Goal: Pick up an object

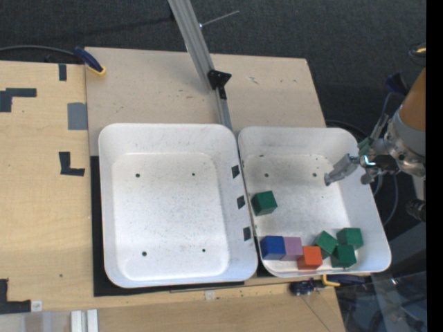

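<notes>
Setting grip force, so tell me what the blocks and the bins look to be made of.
Blocks, such as the lone green one: probably painted wood or foam; flat matte colours, crisp edges, no glare. The view cannot settle which. Bins: likely moulded plastic; smooth white, rounded rims and corners, with dark speckling from wear.

Two shallow white bins are seen side by side: a left bin and a right bin. Seven small blocks are counted in the right bin: four green blocks, one blue block, one purple block and one orange block.
</notes>
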